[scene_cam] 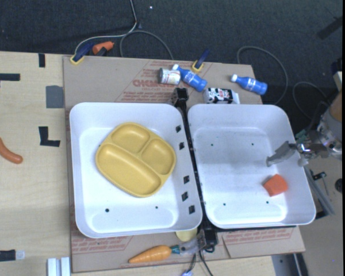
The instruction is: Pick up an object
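Camera view: the gripper [283, 154] hangs over the right-hand side of the right bin [241, 115], reaching in from the right; whether it is apart or together cannot be told from this slant. The likeliest target, a small orange block [275, 185], lies on the bin floor near the right wall, just below and a little left of the gripper's tip in this view, and apart from it; nothing is held.

To do the pick well, I judge the tool should first be centred over the block, then lowered straight down so that it straddles the block rather than landing on top; the bin wall close by leaves little room on that side, so the approach should keep clear of the rim.

The left bin [80, 119] holds a yellow divided plate [137, 158]; outside lie a toy carrot [150, 254], a toy sausage [7, 150] and blue bottles [250, 84].
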Available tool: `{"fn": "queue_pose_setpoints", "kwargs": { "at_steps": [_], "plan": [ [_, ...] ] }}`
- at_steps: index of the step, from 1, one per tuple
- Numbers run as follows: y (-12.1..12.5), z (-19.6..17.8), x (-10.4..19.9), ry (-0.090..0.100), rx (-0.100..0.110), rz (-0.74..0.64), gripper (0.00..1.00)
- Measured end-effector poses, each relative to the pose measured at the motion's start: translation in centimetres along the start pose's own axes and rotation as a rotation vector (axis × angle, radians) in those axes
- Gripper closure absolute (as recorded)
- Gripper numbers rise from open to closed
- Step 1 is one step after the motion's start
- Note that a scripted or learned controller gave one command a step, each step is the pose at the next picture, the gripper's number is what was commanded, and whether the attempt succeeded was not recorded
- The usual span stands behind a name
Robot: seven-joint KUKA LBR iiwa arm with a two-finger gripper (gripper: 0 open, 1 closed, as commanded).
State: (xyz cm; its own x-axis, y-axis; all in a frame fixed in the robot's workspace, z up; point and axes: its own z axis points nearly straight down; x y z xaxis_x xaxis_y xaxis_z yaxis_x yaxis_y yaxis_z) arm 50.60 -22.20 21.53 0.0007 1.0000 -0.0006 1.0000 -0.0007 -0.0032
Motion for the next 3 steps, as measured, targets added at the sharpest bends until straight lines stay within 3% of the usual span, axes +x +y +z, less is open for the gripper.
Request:
{"fn": "queue_pose_setpoints", "kwargs": {
  "at_steps": [1, 2, 3],
  "plan": [
    [-0.5, 2.7, 0.0, 0.000, 0.000, -0.001, 0.00],
    [-2.1, 13.2, -0.2, -0.003, -0.008, 0.000, 0.00],
    [-1.0, 12.8, 6.7, -0.005, -0.011, -0.005, 0.00]
  ]
}}
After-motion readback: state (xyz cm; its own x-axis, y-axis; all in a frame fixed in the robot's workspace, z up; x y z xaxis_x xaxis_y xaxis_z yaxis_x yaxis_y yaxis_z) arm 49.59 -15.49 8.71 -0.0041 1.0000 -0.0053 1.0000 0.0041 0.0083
